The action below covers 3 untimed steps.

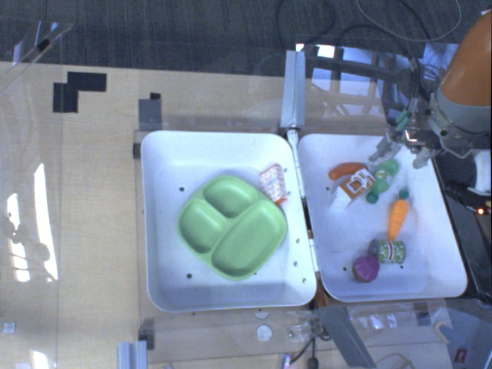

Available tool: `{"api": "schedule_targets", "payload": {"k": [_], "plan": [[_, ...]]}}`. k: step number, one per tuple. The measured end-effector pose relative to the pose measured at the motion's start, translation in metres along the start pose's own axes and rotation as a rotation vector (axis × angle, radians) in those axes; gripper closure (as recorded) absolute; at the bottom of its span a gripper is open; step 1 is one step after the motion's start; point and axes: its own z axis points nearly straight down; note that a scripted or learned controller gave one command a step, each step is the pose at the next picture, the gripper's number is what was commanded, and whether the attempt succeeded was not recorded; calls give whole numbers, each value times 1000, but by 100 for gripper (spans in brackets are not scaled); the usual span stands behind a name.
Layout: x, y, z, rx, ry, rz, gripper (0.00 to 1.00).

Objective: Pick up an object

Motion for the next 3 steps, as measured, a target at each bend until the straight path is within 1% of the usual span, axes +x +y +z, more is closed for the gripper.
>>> {"api": "schedule_targets", "payload": {"k": [1, 2, 3], "plan": [[-29, 3, 114, -16, -3, 82, 0], [-53, 6, 128, -38, -7, 59, 0], [-57, -1, 130, -48, -7, 42, 0]]}}
